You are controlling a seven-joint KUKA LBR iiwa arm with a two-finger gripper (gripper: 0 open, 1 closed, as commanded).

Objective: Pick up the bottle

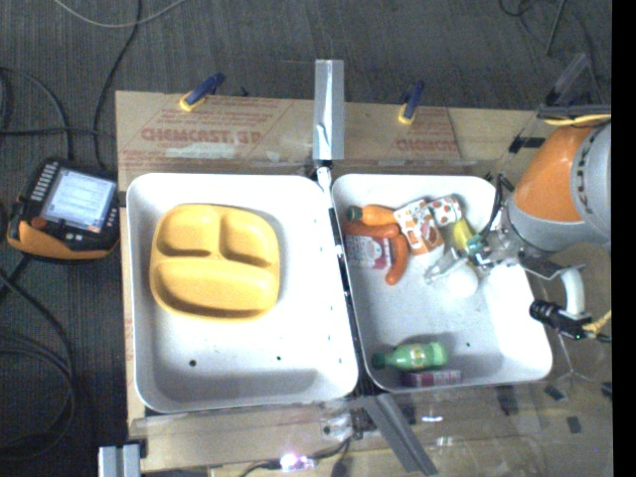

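Dark grey carpeted floor [248,28] all round the setup. Light cables [94,13] loop across it at top left, dark cables trail down the left edge. A handheld control pendant [65,212] with lit screen and orange trim lies on the floor left of the counter. The counter [258,137] is a brown cardboard-like sheet with faded red print, held at its far edge by two blue-and-yellow clamps [202,90]. A grey metal post [328,107] stands at the far middle edge. Metal framing [393,430] shows along the near side. Lighting even, dim.
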